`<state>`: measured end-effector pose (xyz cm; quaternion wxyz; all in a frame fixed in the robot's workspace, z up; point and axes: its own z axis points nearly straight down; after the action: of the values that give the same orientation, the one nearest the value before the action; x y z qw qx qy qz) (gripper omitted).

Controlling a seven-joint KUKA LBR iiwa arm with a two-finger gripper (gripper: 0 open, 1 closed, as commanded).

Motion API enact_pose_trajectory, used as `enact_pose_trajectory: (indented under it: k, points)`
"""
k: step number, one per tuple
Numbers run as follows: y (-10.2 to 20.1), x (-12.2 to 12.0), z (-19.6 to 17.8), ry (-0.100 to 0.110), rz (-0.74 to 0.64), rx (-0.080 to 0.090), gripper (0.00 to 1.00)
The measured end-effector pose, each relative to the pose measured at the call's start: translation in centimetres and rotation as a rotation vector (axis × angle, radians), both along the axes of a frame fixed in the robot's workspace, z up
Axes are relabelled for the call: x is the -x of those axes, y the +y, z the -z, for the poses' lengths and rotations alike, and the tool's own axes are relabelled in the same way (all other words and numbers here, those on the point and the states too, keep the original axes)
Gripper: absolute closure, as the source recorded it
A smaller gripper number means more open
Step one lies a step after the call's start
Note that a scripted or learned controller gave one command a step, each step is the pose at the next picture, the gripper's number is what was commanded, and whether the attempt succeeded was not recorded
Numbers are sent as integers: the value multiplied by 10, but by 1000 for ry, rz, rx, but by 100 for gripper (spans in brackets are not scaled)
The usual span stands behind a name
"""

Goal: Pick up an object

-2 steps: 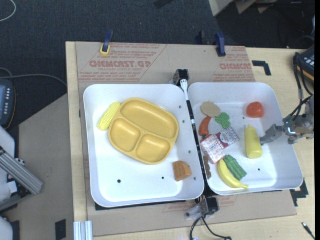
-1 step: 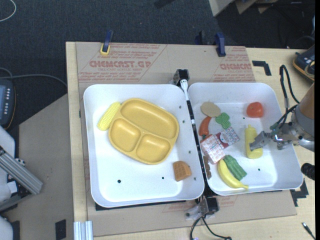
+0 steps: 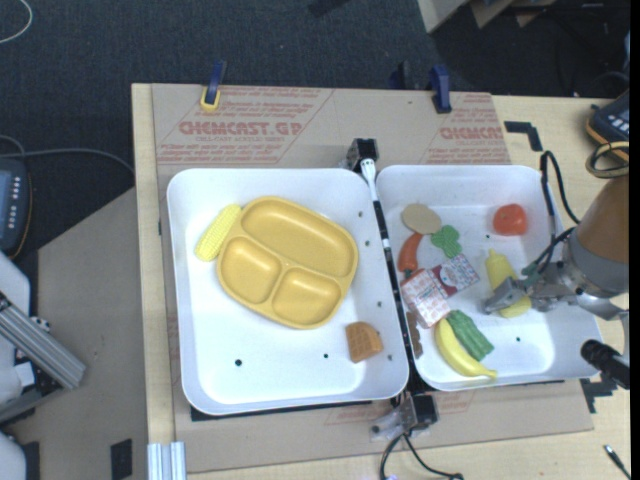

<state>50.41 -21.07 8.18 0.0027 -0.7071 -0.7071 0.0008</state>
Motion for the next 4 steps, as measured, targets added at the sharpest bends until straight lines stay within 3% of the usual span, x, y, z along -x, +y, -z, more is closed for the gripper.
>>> enact_pose_trajectory:
  k: [1, 3, 4]
  points:
    - [-1, -2, -14, -8, 1, 4, 100]
    - [-7, -12, -136, -11, -1, 6, 100]
    - [-7, -12, -144, -8, -1, 5, 100]
